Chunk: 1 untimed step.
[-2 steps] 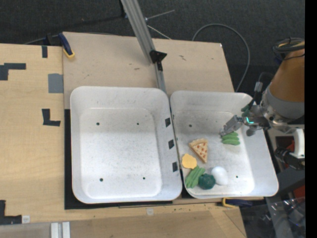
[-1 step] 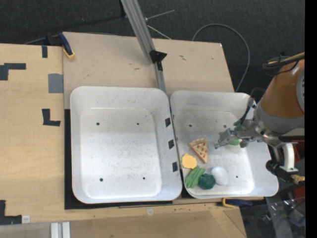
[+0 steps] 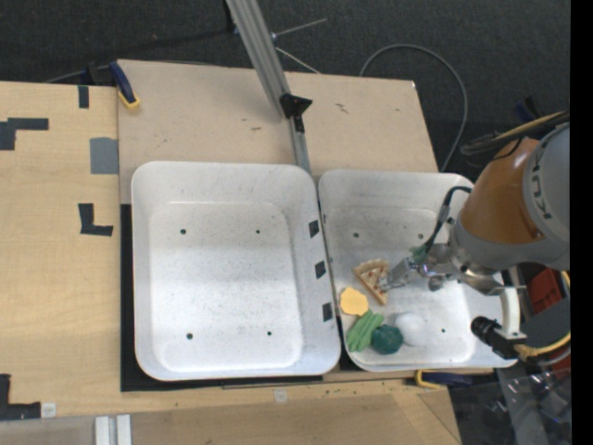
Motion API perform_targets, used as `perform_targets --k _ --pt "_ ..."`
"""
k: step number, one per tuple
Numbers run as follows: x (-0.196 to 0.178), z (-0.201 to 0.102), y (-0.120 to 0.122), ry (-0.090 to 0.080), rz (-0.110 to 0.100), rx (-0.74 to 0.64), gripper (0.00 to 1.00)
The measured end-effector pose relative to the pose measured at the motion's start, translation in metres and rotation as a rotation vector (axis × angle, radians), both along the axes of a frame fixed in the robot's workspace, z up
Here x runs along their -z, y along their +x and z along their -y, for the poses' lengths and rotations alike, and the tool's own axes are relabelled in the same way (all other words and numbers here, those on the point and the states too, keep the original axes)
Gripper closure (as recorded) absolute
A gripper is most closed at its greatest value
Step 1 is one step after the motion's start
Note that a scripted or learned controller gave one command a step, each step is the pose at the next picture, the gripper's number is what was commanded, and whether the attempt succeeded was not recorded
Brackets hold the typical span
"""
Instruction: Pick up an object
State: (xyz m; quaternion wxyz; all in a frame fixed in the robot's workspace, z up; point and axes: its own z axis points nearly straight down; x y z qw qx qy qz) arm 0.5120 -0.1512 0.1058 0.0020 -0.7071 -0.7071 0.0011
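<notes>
Fingertips of the gripper are being held low in the right bin, against the tan wooden piece; their spacing cannot be told. A yellow piece is lying just beside it

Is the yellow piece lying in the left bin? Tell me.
No, the yellow piece lies in the right bin, beside the green objects.

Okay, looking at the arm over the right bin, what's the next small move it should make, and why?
Probably a short drop straight down onto the tan wedge-shaped object. The gripper hangs just beside it in the right bin, with nothing between its fingers. The yellow piece and green objects lie farther off.
</notes>
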Motion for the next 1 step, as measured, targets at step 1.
perform_targets --k 1 --pt "0.0139 -0.0024 0.0019 0.005 0.004 -0.003 0.00"
